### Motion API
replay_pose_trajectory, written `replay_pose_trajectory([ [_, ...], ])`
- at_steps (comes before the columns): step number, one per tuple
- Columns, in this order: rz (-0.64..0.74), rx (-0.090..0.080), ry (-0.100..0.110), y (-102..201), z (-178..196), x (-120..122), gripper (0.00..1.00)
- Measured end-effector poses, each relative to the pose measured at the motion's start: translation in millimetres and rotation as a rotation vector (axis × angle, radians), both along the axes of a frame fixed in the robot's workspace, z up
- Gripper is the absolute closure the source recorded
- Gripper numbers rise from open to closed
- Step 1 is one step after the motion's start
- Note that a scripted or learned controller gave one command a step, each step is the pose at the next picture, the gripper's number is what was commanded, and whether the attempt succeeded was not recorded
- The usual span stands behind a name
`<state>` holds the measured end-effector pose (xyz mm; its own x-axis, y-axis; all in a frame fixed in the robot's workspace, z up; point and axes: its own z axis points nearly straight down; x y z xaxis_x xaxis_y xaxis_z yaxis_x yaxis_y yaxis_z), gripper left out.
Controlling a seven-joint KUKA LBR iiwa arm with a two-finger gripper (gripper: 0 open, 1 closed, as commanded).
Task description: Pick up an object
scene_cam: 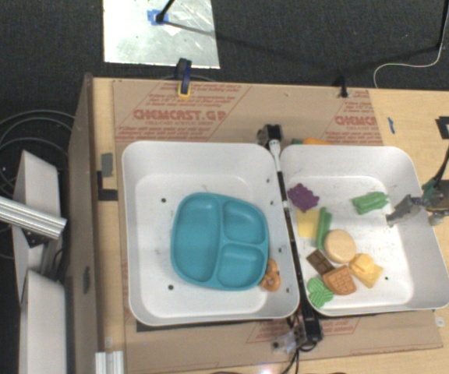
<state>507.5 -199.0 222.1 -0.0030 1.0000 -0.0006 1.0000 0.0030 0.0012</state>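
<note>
1. White plastic formed the two shallow bins; the right bin (pixel 423 248) held a cluster of small toy foods, and I took it as the landmark.
2. A green block (pixel 370 202) lay in that bin's upper right part, apart from the cluster, its long axis running roughly left to right with the right end tilted slightly up toward the far rim.
3. Toward the bin's left wall sat a purple piece (pixel 302 197), a yellow piece (pixel 308 224) and a green stick (pixel 323 228) whose long axis ran nearly up and down.
4. Nearer the bin's front lay a round cream bun (pixel 339 245), a yellow chunk (pixel 365 270), a brown cracker (pixel 338 280), a dark brown piece (pixel 319 261) and a green leaf shape (pixel 316 291).
5. The gripper (pixel 400 210) reached over the bin's right wall, just right of and below the green block; whether its fingers were parted or closed I could not tell, and nothing showed between them.
6. A blue divided plate (pixel 218 240) lay in the left bin (pixel 143 209), with an orange pretzel (pixel 270 276) at its lower right edge.
</note>
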Motion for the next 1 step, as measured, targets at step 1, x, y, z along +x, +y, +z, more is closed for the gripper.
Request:
replay_pose_trajectory([
  [1,0.008,-0.001,-0.009,49.0,-123.4,89.4,0.0],
])
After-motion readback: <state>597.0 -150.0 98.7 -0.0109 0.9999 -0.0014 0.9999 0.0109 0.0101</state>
